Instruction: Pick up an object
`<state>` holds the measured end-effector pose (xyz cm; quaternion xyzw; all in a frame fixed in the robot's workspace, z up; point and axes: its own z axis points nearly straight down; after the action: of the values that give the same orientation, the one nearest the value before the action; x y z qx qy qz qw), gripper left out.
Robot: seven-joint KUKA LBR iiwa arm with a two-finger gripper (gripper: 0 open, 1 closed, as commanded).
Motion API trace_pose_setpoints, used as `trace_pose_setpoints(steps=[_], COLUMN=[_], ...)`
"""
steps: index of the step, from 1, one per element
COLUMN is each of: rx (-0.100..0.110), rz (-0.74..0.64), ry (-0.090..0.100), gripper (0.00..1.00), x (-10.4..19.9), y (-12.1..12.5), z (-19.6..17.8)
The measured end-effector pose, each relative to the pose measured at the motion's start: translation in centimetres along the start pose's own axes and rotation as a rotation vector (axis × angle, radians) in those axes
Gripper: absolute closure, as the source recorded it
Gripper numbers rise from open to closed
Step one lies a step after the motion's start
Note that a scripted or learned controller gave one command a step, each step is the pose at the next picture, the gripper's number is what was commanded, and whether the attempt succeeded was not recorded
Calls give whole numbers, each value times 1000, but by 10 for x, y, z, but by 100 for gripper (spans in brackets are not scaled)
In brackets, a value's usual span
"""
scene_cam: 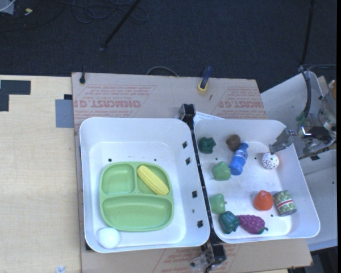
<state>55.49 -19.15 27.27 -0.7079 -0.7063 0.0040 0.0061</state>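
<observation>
The right bin [307,209] holds several small toys: a white speckled ball [270,161], a blue bottle [238,158], a brown lump [233,141], a dark green piece [206,145], a green vegetable [221,170], a red fruit [263,201], a small can [284,203] and purple grapes [251,223]. My gripper [288,139] hangs over the bin's right rim, just up and right of the speckled ball. Nothing shows in its grasp.
In the left bin [91,152] lies a green divided plate [136,209] with a yellow corn cob [153,180] on it, and a white egg [108,238] rests in the front corner. A teal toy [228,222] and a pale green toy [217,202] sit near the divider.
</observation>
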Motion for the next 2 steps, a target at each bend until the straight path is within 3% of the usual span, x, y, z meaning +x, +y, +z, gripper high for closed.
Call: trace_pose_setpoints(steps=[1,2], rx=[-13,-6], rz=[-2,-2], ry=[-3,-1], gripper=[0,0], x=[0,-6], y=[2,-3], z=[-7,53])
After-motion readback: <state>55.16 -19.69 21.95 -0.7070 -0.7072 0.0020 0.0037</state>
